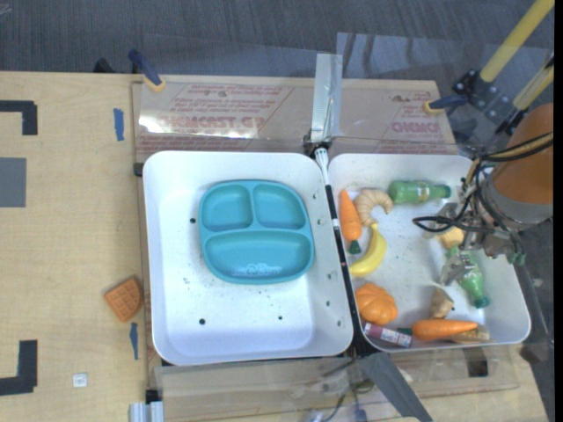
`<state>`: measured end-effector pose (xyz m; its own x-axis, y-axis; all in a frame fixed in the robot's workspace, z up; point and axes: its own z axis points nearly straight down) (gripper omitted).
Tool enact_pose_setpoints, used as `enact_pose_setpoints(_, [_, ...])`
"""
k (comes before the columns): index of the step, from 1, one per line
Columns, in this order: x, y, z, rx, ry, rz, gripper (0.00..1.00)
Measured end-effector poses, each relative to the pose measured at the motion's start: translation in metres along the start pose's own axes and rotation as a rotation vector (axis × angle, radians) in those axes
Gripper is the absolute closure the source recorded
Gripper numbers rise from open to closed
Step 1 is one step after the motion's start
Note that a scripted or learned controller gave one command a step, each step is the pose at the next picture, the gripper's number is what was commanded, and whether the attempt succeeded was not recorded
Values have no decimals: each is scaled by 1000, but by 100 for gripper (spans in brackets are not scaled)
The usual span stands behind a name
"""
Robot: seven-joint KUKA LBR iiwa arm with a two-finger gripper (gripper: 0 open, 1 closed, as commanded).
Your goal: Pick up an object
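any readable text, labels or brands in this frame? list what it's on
None can be read.
Red print on the left clear panel behind the bins: mirrored and blurred.
Red print on the right clear panel: blurred too.
Raised mark on the blue divided plate: too faint.
Label on the green bottle: too small.
Small white tag on the bench: too small.

You can make out reddish printing on the clear sheet point(215, 112) lying behind the two bins, one block at its left and another near its right end, but the letters are too blurred to read.
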<state>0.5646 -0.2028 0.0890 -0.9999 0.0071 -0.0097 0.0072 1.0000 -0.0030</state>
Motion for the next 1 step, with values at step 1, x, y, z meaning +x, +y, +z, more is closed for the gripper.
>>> enact_pose_setpoints(1, [-14, 90, -1, -6, -3, 60, 0])
